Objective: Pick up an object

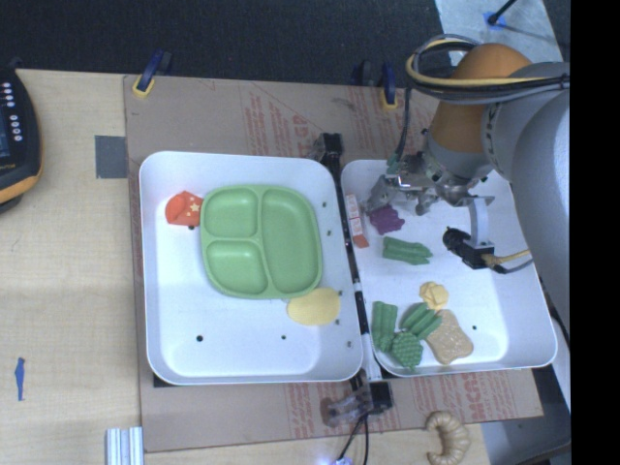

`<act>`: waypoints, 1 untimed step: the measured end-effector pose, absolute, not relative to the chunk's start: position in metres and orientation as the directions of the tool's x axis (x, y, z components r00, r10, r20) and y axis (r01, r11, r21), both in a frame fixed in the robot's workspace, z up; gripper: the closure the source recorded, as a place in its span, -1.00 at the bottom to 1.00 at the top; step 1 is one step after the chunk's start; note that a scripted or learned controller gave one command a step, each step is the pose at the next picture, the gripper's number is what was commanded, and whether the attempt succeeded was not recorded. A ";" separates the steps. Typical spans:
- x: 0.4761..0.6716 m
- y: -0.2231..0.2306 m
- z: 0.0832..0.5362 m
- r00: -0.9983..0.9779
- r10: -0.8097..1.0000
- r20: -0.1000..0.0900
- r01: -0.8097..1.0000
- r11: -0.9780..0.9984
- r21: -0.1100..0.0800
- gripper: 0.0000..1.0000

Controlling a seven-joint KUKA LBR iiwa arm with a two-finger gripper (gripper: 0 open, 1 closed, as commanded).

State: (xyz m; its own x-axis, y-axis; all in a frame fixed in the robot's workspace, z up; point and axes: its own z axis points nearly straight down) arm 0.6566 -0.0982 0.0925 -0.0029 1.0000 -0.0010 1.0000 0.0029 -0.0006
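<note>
My arm (504, 114) enters from the right, grey with an orange band above the wrist, and covers the upper right corner of the right bin (513, 347). The left bin (174, 347) lies beside it, the two rims meeting along the centre line.

Left bin contents:
- A green divided plate (262, 240) with three compartments occupies the middle.
- A yellow flat piece (314, 307) lies touching the plate's lower right edge.
- A red piece (183, 208) lies at the plate's upper left edge.

Right bin contents:
- A purple object (387, 219) lies in the upper left area, directly below my gripper (412, 187). I cannot tell whether the gripper is released or clenched, and nothing is visibly held in it.
- A green ridged object (406, 251) lies just below the purple object.
- A cluster of green pieces (401, 329) lies near the lower left corner.
- A tan cracker-like piece (449, 337) touches that cluster on its right.
- A small yellow piece (434, 294) lies just above the cracker-like piece.
- A narrow red-and-white packet (355, 217) lies along the left wall.

A black cabled part (470, 247) hangs over the bin below my wrist.
</note>
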 end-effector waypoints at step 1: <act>0.656 -0.097 0.092 -0.004 1.000 -0.001 1.000 0.004 -0.002 -1.00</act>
State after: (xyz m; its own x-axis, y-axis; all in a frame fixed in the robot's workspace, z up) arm 0.6565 -0.0965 0.0923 -0.0042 1.0000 -0.0006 1.0000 0.0042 -0.0015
